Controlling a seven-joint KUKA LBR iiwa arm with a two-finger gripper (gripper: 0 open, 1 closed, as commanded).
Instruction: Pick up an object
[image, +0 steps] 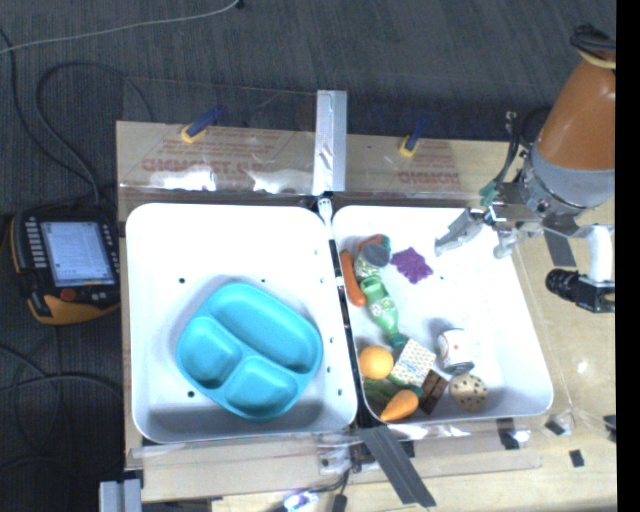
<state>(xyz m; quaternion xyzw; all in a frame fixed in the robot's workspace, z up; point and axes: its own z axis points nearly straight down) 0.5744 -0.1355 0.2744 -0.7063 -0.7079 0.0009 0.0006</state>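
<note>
My gripper (479, 240) hangs over the far right part of the right bin (500, 300), its two fingers spread open with nothing between them. Below and to its left lie the bin's objects: a purple piece (411, 265), a grey and red toy (374, 249), a thin orange stick (352, 279) and a green bottle (379, 301). Nearer the front are an orange ball (376, 361), a patterned box (412, 363), a white cup (455, 346), a spotted beige cube (468, 391), a brown bar (433, 391) and an orange carrot (399, 404).
A blue divided plate (250, 347) sits in the left bin (150, 250). A metal rail (331, 150) rises at the back between the bins. A teach pendant (65, 262) and cables lie on the floor at left.
</note>
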